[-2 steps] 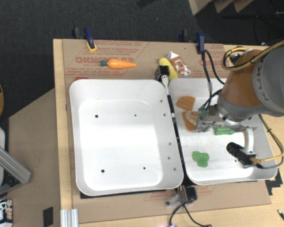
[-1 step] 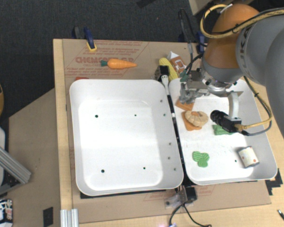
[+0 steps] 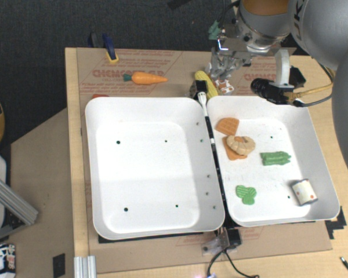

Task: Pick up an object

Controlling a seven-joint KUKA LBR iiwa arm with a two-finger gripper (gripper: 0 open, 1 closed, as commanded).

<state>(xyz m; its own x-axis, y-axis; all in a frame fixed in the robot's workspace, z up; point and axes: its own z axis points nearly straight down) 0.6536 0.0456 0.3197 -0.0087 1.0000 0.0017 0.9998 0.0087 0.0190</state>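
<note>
gripper [image 3: 223, 68] above the right bin's [image 3: 319, 155] far rim, grip state unreadable | green block [image 3: 275, 158] looks light, rigid (probably plastic) | take its long sides

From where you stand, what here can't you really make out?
- Gripper, camera view: small and blurred; whether it grips anything can't be told.
- Arm: cut off by the top edge.
- Yellow toy behind the bins: partly hidden by a black clip.
</note>
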